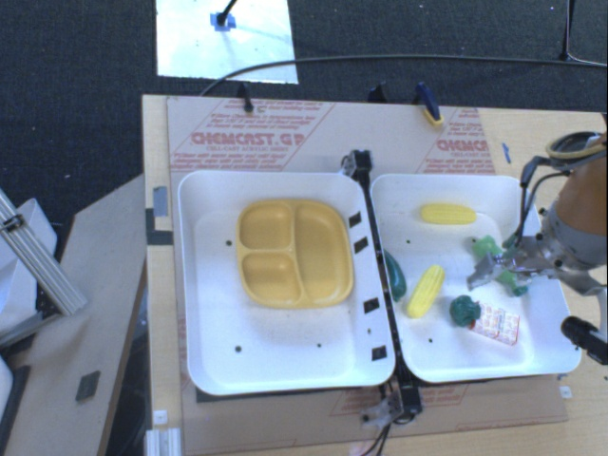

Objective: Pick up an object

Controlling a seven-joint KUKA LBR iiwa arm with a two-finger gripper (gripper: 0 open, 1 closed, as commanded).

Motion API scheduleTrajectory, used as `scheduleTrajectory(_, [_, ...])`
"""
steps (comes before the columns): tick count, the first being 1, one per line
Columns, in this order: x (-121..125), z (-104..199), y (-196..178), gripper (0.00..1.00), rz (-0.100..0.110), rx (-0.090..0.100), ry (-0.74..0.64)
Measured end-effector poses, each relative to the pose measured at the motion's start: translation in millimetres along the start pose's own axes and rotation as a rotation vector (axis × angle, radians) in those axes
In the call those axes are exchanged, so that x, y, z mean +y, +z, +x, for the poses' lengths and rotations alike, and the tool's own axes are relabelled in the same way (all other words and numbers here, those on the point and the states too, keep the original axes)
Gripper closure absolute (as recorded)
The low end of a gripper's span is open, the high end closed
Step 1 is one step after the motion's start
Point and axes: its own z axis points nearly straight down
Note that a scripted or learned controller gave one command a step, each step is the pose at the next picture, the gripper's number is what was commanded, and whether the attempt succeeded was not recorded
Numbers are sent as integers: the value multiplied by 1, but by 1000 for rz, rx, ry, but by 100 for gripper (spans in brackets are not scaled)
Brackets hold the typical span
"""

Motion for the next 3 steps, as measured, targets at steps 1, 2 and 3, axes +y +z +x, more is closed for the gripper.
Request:
scheduleTrajectory(1, [2, 1, 42, 0, 0, 0, 0])
scheduleTrajectory(2, [3, 0, 29, 100, -6, -2, 0])
scheduleTrajectory(3, [-2, 2, -32, 100, -9, -3, -3])
